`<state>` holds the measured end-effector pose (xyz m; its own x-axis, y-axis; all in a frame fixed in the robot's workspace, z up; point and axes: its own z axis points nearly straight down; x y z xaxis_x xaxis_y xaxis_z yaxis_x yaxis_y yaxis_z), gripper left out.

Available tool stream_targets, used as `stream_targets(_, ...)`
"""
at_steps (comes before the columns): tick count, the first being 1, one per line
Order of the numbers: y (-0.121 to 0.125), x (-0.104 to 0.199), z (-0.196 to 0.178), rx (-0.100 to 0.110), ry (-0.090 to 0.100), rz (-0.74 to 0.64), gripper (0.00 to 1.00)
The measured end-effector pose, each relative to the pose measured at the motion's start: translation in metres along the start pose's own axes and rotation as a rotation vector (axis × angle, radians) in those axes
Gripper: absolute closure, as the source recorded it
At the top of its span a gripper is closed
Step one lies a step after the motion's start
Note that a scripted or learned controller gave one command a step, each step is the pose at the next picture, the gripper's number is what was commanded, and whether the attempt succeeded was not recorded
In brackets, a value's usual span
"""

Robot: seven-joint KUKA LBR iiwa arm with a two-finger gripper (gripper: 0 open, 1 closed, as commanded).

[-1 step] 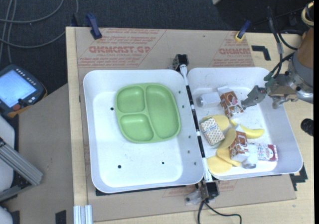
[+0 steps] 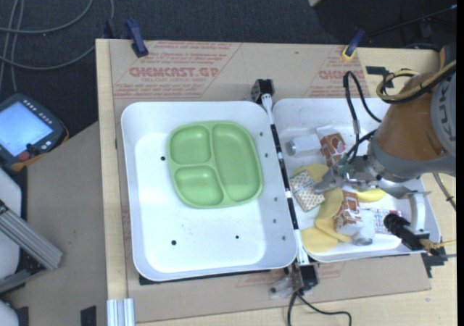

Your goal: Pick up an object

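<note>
My gripper (image 2: pixel 335 174) reaches down into the right bin (image 2: pixel 312 109) from the right, among a heap of toy food. Right beside its tip lie a checkered waffle-like piece (image 2: pixel 304 191) and a pale yellow wedge (image 2: pixel 317 172). A brown-and-white carton (image 2: pixel 332 146) stands just behind it. A banana (image 2: pixel 372 195) and a red-and-white packet (image 2: pixel 351 211) lie under the wrist. Nothing can be seen held.
The left bin (image 2: pixel 145 201) holds a green divided plate (image 2: pixel 215 163). More yellow flat pieces (image 2: pixel 320 237) and a white packet (image 2: pixel 377 224) lie at the right bin's front. A clear greyish item (image 2: pixel 301 145) rests near the divider between the bins.
</note>
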<state>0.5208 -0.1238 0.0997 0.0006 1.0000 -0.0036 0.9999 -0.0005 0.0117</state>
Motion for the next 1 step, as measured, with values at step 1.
stream_targets(1,0.0607,0.0254,0.0116,0.002,0.001,0.0,0.0)
